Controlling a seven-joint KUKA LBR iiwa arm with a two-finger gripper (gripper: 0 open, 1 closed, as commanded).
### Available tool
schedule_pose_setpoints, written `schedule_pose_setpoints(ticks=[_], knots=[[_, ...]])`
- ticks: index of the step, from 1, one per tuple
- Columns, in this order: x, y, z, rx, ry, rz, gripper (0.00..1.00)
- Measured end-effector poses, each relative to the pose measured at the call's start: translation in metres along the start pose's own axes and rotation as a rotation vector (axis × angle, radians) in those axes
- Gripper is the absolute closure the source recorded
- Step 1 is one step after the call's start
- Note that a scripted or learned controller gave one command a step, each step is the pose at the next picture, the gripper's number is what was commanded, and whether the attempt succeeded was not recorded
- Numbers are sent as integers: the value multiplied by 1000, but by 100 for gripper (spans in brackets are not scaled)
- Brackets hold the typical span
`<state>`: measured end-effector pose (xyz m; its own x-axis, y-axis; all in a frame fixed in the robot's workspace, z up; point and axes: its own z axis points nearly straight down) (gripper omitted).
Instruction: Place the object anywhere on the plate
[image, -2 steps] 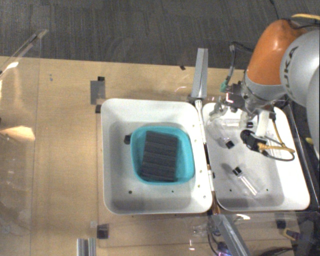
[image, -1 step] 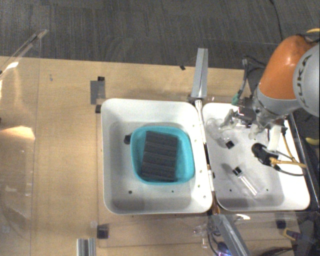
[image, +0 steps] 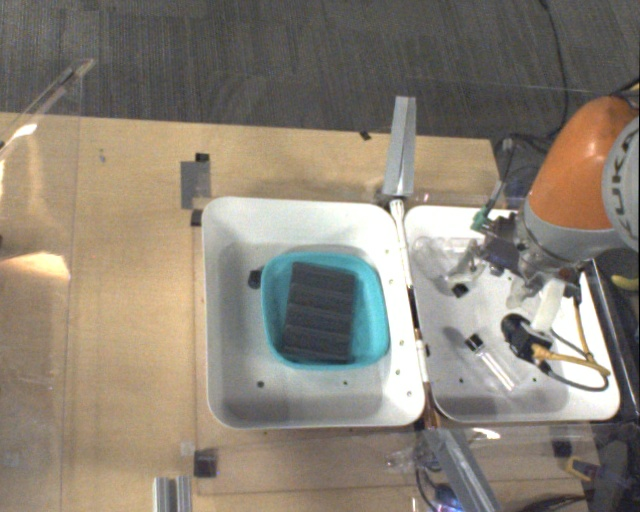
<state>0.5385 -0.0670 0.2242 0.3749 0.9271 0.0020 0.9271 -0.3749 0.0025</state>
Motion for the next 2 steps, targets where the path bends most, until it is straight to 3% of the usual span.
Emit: schedule_pose_setpoints(ticks=[1, 2], knots=[[-29, -16, -200, -12, 0, -72, 0], [-83, -19, -213, -13, -2, 34, 0]])
